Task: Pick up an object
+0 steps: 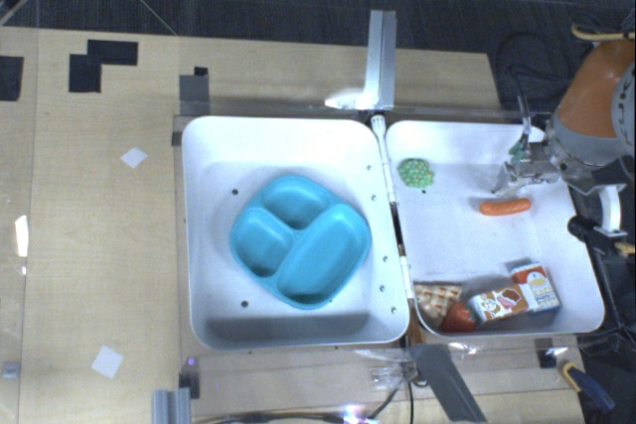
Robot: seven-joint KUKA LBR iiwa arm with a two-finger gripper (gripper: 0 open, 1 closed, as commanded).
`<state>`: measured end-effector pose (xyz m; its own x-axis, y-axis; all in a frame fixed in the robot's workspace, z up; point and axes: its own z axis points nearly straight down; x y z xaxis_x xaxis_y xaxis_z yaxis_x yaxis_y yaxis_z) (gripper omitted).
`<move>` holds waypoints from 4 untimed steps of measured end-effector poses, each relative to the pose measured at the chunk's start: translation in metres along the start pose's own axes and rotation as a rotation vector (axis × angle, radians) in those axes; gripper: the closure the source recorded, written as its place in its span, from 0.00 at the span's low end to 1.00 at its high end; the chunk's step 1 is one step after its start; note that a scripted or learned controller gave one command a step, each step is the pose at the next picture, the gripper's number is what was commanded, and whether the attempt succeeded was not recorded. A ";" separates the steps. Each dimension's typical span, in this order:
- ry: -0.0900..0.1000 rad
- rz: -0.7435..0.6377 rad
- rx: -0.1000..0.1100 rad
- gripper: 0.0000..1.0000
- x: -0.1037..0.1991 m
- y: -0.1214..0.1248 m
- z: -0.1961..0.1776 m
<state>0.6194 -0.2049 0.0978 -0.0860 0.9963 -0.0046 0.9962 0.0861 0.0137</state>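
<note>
In the right bin lie an orange sausage-shaped toy, a green round knobbly ball, a small juice carton and a waffle-patterned piece with a red thing at the front edge. My gripper hangs near the bin's back right, just above and slightly right of the orange toy. I see nothing held between its fingers. The arm's orange band shows at the right edge.
The left bin holds a blue three-compartment tray. A metal post stands behind the divider between the bins. Bare floor lies in the middle of the right bin.
</note>
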 end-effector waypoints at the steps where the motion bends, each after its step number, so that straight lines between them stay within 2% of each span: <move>1: 0.000 0.000 0.000 0.00 0.000 0.000 0.000; 2: 0.003 -0.217 0.004 0.00 0.002 -0.031 0.010; 3: 0.001 -0.427 0.001 0.00 0.041 -0.066 0.008; 4: 0.007 -0.727 0.007 0.00 0.003 -0.043 -0.052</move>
<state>0.5760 -0.2057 0.1491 -0.7263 0.6874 -0.0042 0.6874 0.7263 0.0033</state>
